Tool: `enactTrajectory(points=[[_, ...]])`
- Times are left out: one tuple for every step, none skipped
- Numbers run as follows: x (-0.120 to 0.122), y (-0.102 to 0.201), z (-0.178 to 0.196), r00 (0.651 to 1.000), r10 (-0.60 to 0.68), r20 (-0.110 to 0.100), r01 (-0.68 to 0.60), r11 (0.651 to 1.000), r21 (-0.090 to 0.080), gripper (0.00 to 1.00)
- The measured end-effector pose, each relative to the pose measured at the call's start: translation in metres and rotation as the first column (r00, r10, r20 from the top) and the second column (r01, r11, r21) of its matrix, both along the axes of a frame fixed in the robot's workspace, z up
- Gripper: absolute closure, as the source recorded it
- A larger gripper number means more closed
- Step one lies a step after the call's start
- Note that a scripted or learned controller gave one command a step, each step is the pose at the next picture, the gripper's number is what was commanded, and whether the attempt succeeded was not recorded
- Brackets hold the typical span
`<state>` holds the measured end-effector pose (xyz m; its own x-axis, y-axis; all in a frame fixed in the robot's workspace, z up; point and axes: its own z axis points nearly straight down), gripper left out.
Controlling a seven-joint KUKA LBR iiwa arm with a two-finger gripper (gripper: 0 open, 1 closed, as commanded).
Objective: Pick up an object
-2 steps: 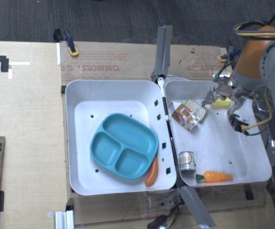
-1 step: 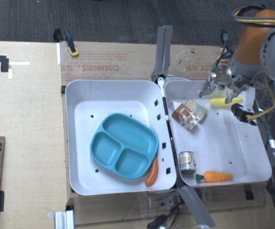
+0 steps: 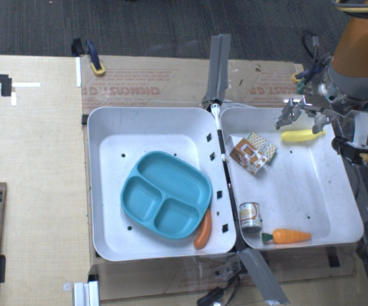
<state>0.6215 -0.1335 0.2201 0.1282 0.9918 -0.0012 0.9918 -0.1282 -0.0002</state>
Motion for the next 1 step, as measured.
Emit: enactTrajectory(points=[[0.0353,-0.0591,-0.1086,0.994,-0.108,0.001,0.108,0.994,0.001,0.0]])
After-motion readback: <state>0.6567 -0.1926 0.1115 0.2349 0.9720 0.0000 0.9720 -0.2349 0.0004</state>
